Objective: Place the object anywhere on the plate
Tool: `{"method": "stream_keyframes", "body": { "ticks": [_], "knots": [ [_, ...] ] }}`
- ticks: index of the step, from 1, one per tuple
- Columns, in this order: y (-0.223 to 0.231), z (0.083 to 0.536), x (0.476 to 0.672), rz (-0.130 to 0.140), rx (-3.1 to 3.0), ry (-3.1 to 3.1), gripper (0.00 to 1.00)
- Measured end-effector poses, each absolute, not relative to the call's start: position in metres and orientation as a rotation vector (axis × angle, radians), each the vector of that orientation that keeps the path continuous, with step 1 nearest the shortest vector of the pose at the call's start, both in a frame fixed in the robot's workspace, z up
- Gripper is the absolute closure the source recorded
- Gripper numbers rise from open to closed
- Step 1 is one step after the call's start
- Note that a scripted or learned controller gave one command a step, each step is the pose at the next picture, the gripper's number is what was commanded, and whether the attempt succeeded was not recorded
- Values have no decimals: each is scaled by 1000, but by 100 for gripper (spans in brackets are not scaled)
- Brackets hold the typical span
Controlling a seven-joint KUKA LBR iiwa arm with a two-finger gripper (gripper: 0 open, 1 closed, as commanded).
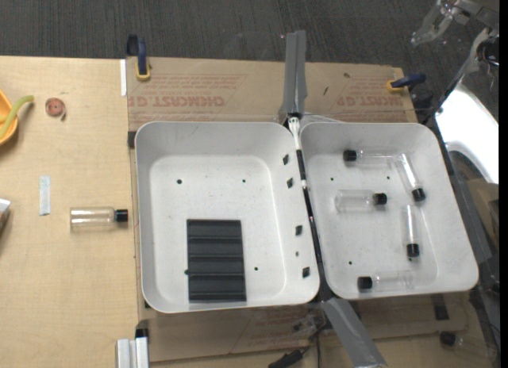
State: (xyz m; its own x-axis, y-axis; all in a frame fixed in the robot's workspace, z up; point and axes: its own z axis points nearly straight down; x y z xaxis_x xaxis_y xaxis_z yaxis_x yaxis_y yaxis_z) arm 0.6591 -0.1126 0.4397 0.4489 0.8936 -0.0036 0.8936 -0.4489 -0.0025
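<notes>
Bins side by side on a cardboard sheet clamped to the counter: left white bin (pixel 151 200), right white bin (pixel 444 200). Black ribbed rectangular plate (pixel 215 261) lies flat in the lower part of the left bin, nothing on it, so the task is not yet done.

Five clear plastic vials with black caps (pixel 359 199) lie on their sides in the right bin, scattered and apart from one another. Any of them is probably the object to carry. They likely sit there as loose stock, well apart from the plate, with the bin walls between.

A sixth clear vial (pixel 94 216) lies on the bare counter at left, outside both bins.

Gripper (pixel 441 16) hangs at the upper right of the frame, far above the right bin and off to the side. It is small and blurred against clutter. Open or closed: cannot tell. Nothing is visibly held.

Yellow object (pixel 6 119) at the left edge is cut off and unidentifiable. Vial bodies are faint against the white; the caps mark them best.
</notes>
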Motion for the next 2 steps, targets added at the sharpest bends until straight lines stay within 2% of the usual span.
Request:
{"method": "stream_keyframes", "body": {
  "ticks": [1,2],
  "knots": [
    [-194,439,653,8,-2739,-1537,0],
    [-134,439,659,9,-2869,-1276,0]
  ]
}}
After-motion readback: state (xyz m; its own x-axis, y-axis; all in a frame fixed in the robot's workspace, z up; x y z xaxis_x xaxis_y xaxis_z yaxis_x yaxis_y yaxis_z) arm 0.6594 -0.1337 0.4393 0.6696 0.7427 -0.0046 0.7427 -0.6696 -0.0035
